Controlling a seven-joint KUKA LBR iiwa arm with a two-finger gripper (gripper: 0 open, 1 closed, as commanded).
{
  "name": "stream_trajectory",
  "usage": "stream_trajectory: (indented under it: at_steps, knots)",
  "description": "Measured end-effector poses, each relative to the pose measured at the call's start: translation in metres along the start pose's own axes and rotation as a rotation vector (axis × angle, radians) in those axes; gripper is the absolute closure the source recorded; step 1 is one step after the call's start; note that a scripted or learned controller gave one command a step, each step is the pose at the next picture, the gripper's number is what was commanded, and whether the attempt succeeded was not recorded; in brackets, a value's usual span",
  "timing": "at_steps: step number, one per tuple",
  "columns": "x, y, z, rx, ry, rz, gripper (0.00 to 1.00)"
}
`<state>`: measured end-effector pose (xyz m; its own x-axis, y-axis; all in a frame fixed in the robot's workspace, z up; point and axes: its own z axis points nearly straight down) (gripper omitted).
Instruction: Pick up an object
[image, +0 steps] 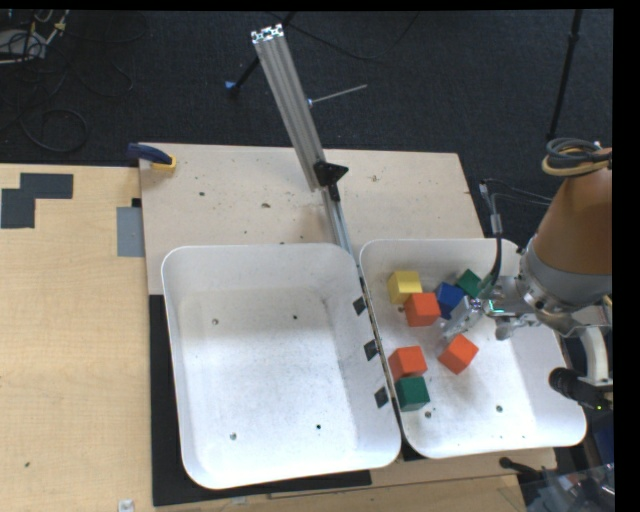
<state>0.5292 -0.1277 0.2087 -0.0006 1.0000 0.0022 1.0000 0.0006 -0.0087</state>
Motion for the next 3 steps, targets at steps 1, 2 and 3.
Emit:
stream_trajectory:
  at_steps: [1, 2, 3]
  knots:
    - [-0.001, 0.001, -0.002, -0.006, -0.001, 0.003, 0.00]
    - [-0.001, 0.007, 0.044, -0.001, 0.000, 0.003, 0.00]
    - [0.001, 0.002, 0.087, -0.015, -0.009, 0.006, 0.00]
